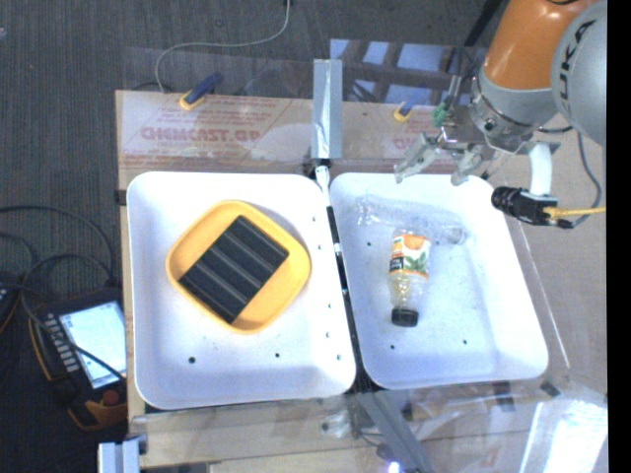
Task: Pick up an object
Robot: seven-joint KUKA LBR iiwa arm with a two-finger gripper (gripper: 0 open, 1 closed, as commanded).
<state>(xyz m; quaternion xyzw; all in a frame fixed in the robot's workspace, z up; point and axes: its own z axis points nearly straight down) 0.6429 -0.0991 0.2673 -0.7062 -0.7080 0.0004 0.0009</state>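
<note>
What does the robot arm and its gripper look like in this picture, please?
The arm is grey with a broad orange band above the wrist and part of a dark "KUKA" marking on its side. The gripper is pale grey metal with two slim fingers. A black cylindrical part with a yellow cable sticks out beside it.

Two white bins sit side by side on the desk [227, 131]. The left bin [158, 363] holds a yellow dish [182, 254] with a dark ribbed insert [235, 267], lying left of the frame's centre. The right bin [503, 333] holds a small bottle [407, 274], lying with its black cap [404, 315] toward the lower edge, and a clear plastic piece [394, 212] just above it. At the upper right, the arm [537, 37] hangs over the right bin's far rim, its pincer [441, 168] spread apart with nothing between its fingers [409, 166]. A tablet [84, 338] lies on the floor at the lower left.
</note>
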